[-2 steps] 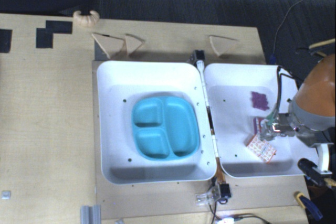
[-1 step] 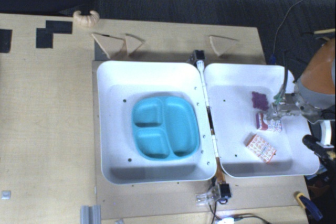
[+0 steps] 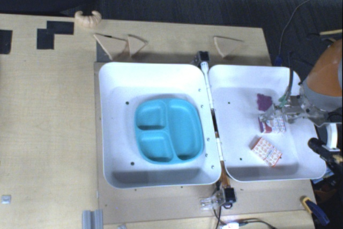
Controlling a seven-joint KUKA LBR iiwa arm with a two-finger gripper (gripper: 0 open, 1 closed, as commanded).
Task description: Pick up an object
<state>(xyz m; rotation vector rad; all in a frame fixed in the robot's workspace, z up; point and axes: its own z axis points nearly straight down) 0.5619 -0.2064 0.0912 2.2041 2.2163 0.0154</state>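
In the right bin lie three small things. A purple piece rests near the middle. Just below it lies a maroon and white packet. A red-and-white checkered packet sits nearer the front wall. My gripper reaches in from the right and hangs low over the spot between the purple piece and the maroon packet, partly covering the packet's right end. I see nothing lifted off the bin floor.
The left bin holds a blue divided plate. The arm's orange band stands over the right bin's right wall. Cables and a black clamp sit at the seam between the bins.
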